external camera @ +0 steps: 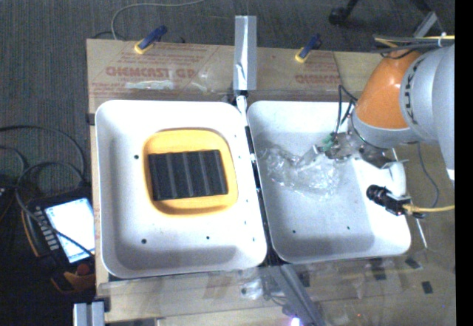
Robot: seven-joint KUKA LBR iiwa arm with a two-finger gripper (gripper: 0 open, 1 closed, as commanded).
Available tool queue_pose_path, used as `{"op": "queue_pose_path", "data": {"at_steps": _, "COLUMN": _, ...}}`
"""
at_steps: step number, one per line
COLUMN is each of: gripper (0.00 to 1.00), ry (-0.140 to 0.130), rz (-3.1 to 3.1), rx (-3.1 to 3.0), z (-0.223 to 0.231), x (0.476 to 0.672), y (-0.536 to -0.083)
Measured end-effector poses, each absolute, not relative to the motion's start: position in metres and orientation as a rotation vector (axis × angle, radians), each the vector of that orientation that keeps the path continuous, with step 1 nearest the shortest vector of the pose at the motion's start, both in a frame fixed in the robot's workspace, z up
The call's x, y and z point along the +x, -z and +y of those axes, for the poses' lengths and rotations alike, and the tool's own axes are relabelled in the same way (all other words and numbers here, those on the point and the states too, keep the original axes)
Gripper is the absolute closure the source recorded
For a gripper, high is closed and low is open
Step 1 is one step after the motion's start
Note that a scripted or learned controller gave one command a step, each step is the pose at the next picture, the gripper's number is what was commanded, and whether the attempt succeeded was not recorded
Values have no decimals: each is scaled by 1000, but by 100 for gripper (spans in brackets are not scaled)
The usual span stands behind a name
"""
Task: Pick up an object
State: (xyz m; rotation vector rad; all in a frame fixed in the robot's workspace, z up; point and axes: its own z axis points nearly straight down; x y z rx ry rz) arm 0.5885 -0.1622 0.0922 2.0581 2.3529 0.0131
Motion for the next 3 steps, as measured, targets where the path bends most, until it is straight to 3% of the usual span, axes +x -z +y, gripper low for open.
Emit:
{"op": "queue_pose_path", "data": {"at_steps": 1, "gripper": 100, "ry": -21, "rz": 2352, "rx": 2055, "z": -161, "x": 591, "y": -105}}
{"op": "queue_pose_path", "data": {"at_steps": 2, "gripper": 100, "ry": 1, "rz": 2262, "rx": 2179, "z": -81, "x": 592, "y": -184}}
{"op": "queue_pose_path", "data": {"at_steps": 3, "gripper": 0, "ry": 1, "rz": 2262, "rx": 2179, "z": -81, "x": 592, "y": -184}}
